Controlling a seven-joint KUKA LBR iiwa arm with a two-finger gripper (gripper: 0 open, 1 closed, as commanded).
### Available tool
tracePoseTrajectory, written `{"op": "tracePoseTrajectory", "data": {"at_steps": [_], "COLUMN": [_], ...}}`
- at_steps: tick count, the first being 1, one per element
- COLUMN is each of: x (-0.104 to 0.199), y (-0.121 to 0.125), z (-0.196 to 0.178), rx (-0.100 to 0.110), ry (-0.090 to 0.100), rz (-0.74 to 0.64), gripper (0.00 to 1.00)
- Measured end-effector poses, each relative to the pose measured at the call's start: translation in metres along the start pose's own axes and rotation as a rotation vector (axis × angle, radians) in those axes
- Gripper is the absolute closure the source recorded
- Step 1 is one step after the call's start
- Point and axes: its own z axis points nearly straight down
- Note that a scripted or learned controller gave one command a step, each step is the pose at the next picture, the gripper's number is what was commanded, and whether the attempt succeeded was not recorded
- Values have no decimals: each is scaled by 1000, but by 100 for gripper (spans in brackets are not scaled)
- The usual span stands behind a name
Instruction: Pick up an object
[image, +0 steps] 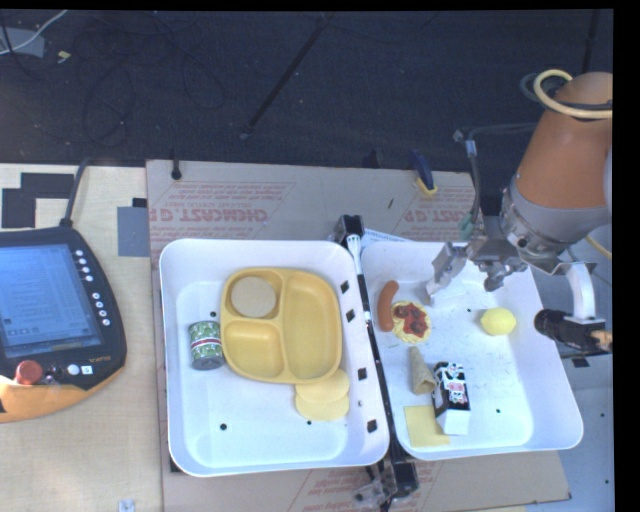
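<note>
The gripper (470, 272) hangs over the far part of the right bin (560, 420), its two grey fingers (446, 266) spread apart with nothing between them; the orange band of the arm (570, 150) rises behind it.

Taking the yellow lemon (498, 321) as the landmark: it lies on the bin floor just in front of the gripper, a little toward the arm's side, apart from the fingers; away from the arm, toward the divider between the bins, sits a small pizza slice with red topping (411, 321), and beside that, closer still to the divider, a hot dog sausage (386, 304); nearer the camera than the lemon stands a small black-and-white milk carton (452, 392), with a tan cone-like piece (421, 372) just beside it and a pale yellow cheese slice (425, 426) at the bin's near edge.

Well apart from the lemon, in the left bin (190, 420), a yellow divided tray (285, 325) holds a tan disc (252, 296) in one compartment; a green can (205, 343) touches the tray's outer side; a pale yellow round piece (322, 398) lies partly under the tray's near edge.

Beyond the left bin, furthest from the lemon, a control pendant (55, 305) rests on the bench (130, 440).
</note>
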Motion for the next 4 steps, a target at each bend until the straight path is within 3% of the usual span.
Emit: {"op": "tracePoseTrajectory", "data": {"at_steps": [1,2,3,4], "x": [2,-20,-7,1], "y": [2,-12,-66,-96], "z": [106,176,186,186], "rx": [12,-1,-11,-6], "ry": [2,0,-1,0], "rz": [0,1,-1,2], "gripper": [0,0,0,0]}}
